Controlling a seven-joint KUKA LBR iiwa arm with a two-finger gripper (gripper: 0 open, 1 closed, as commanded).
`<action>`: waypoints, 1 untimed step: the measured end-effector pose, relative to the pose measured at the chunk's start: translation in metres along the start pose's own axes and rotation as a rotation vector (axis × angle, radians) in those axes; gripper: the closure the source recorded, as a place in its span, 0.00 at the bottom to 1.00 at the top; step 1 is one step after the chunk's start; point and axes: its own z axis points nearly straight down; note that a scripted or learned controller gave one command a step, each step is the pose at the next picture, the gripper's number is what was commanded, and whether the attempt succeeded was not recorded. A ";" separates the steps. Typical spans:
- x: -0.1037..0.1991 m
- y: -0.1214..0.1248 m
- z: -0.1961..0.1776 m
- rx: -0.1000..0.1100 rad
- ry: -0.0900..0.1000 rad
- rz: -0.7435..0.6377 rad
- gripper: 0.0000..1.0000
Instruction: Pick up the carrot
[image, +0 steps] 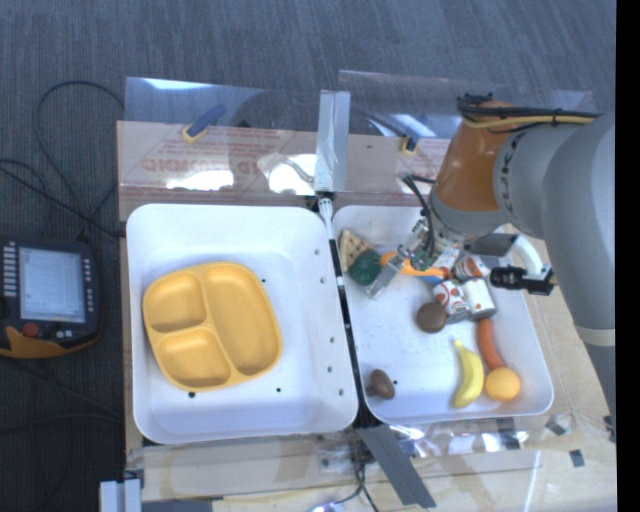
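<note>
Seeing gripper (428, 258) low over right bin's (530, 400) cluttered top — can't tell its state from here; carrot (488, 343) lies apart, beside banana (466, 376).

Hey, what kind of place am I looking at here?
Probably a robotics lab test bench: a grey arm with an orange band, two shallow white bins of toy food, and a handheld control pendant on grey carpet.
</note>
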 end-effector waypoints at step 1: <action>-0.002 0.001 -0.012 -0.001 -0.009 -0.001 1.00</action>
